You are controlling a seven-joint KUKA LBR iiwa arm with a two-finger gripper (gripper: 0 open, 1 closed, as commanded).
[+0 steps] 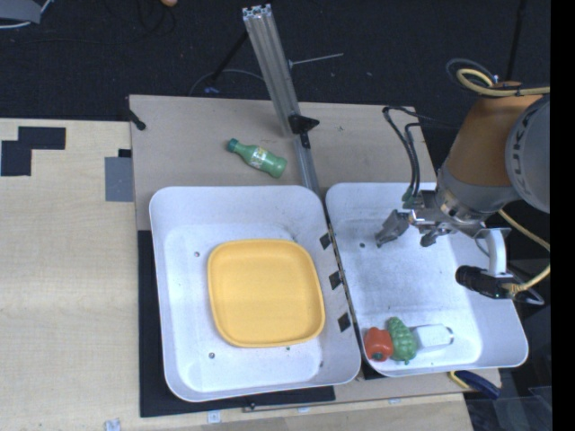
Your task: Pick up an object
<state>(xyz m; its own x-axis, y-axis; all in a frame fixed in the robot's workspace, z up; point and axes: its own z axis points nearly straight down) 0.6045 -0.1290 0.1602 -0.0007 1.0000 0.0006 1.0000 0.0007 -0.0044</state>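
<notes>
Three small objects lie at the front of the right bin [490,344]: a red toy vegetable [378,343], a green lumpy one [402,340] touching it, and a white piece [434,336] just to their right. My gripper [411,235] hangs over the back half of that bin, well behind the three objects. Its fingers are spread, so it is open with nothing between them. The grey arm with its orange band [481,146] comes in from the right.
A yellow square plate [266,292] lies in the left bin [171,241]. A green bottle [258,157] lies on the bench behind the bins. A slanted metal rail [278,61] rises behind the divide between the bins. Black clips [334,279] sit along that divide.
</notes>
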